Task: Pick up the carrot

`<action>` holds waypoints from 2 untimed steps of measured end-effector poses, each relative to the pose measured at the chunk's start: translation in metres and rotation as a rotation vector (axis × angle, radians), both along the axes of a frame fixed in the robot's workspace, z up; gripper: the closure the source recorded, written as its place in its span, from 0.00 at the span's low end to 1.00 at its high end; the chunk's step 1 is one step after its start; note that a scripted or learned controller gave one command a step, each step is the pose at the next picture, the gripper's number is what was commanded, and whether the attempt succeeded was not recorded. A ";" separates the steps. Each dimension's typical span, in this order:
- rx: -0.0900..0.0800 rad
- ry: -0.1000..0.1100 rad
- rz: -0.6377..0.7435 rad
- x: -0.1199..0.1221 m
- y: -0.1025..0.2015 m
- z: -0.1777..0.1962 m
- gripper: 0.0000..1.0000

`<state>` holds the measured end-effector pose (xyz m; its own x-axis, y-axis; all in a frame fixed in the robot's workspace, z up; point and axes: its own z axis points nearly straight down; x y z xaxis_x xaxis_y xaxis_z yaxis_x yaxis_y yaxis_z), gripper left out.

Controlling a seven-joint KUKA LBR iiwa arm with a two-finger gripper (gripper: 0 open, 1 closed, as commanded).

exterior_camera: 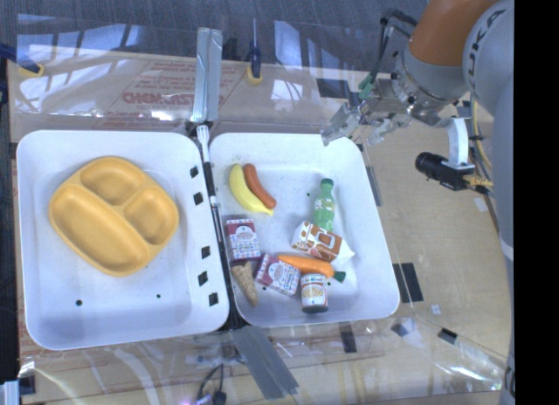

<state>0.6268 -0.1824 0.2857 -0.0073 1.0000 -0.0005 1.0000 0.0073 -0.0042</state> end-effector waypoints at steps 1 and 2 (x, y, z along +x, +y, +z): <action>-0.001 -0.004 0.249 0.002 0.002 0.059 0.00; 0.000 -0.006 0.522 -0.031 0.069 0.139 0.00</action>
<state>0.5963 -0.1134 0.4250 -0.5051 0.8631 -0.0022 0.8631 0.5051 0.0012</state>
